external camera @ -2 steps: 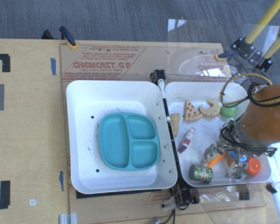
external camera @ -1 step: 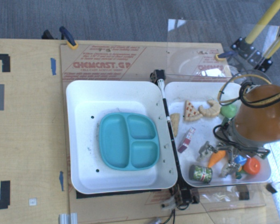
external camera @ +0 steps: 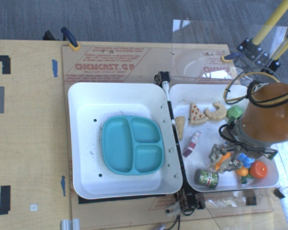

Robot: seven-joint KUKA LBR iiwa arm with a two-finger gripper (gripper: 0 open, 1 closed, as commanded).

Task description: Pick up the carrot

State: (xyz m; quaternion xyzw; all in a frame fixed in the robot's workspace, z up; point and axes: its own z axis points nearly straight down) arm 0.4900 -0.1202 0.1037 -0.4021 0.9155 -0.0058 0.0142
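The camera looks down on two white bins that sit side by side. The left bin (external camera: 81, 128) has a teal tray (external camera: 132, 144) in it, and the tray has three little spaces. The right bin (external camera: 209, 92) has lots of toy food in it. The arm (external camera: 269, 111), with its big orange band, comes in from the right and hangs low over the near right part of this bin. The gripper (external camera: 224, 158) points down there, and something orange shows right at its tip. That orange thing looks like the carrot (external camera: 224, 161), but it is too small and mixed up with other things to be sure the gripper has it, so I cannot tell if it is squeezing or let go. Just beside it are a red tomato (external camera: 259, 169), a blue piece (external camera: 246, 159) and a green can (external camera: 207, 178). Farther back lie a pizza slice (external camera: 197, 113), a croissant (external camera: 216, 111), a green thing (external camera: 234, 111) and a pink packet (external camera: 191, 144).
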